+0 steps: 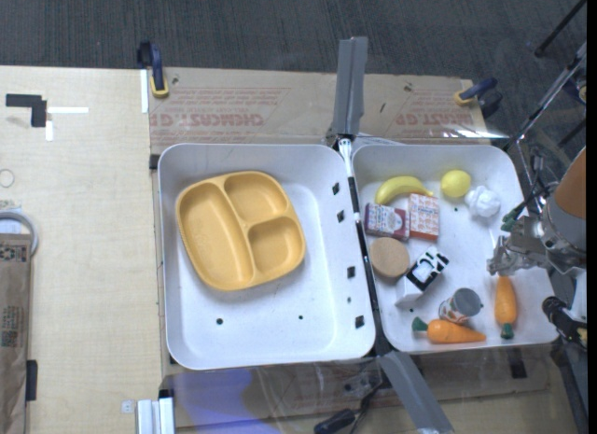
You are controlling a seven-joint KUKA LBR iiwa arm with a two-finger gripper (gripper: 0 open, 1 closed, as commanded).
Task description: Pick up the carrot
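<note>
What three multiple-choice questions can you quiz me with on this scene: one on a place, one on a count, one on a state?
1. Where is the yellow plate? A in the left bin; B on the bare bench; C on the dark floor.
2. How many compartments has it? A two; B three; C four.
3. The carrot beside the can is: A lying flat in the right bin; B on the plate; C standing upright.

Answers: A, the plate sits inside that bin; B, three wells show; A, it rests lengthwise on the bin floor.
</note>
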